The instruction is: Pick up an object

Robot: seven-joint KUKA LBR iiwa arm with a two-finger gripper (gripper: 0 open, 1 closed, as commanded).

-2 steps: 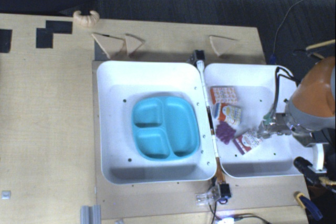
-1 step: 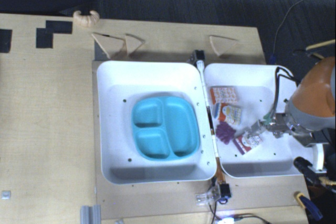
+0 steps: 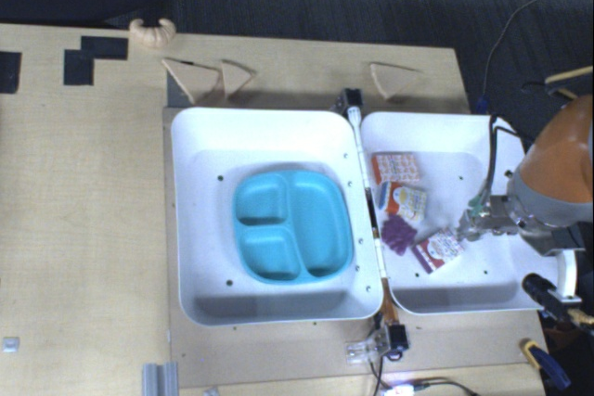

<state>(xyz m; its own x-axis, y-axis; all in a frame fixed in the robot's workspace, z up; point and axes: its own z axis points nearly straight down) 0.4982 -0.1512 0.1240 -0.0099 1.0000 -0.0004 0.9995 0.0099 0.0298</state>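
The right white bin [image 3: 464,164] holds several small items. A red and white patterned packet [image 3: 396,167] lies at its back left, with a white and orange packet [image 3: 406,200] just in front of it. A purple object [image 3: 399,234] sits near the bin's left wall. Toward the front lies a small red and white pouch [image 3: 440,249]. My gripper [image 3: 471,225] reaches in from the right and hangs just right of and above that pouch, close to it. I see nothing held in it.
The left white bin [image 3: 200,199] carries a blue divided tray [image 3: 292,224] in its middle. The arm's grey and orange wrist [image 3: 557,172] covers the right bin's right edge. Cables and clips [image 3: 385,343] sit at the bench's front.
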